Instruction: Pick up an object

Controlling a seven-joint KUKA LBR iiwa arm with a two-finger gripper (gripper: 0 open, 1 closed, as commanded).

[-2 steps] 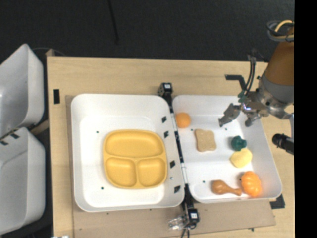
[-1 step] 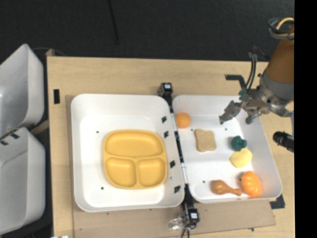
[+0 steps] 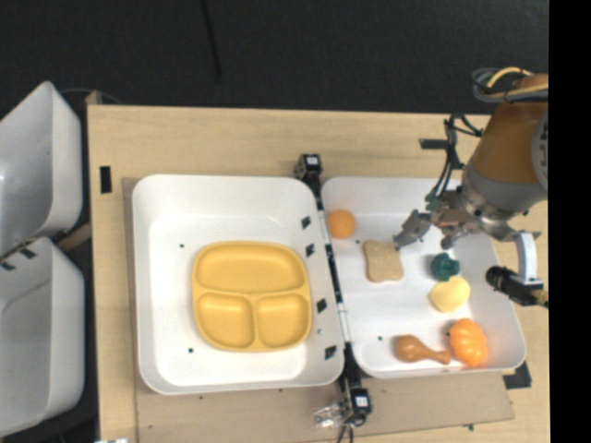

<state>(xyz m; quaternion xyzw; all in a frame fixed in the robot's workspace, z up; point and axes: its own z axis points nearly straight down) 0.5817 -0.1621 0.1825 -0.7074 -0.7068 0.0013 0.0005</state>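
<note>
Hovering over the right bin (image 3: 513,326), the gripper (image 3: 427,232) sat right of centre in the frame, its dark fingers spread wide with nothing between them. Below it lay a flat tan bread slice (image 3: 382,261), matte and squarish. An orange ball (image 3: 342,224) rested to its upper left. A teal knob (image 3: 445,267), pale lemon (image 3: 450,294), ribbed pumpkin (image 3: 468,341) and brown drumstick (image 3: 418,349) clustered lower right. A glossy yellow tray (image 3: 251,294) filled the left bin (image 3: 148,247).
</note>
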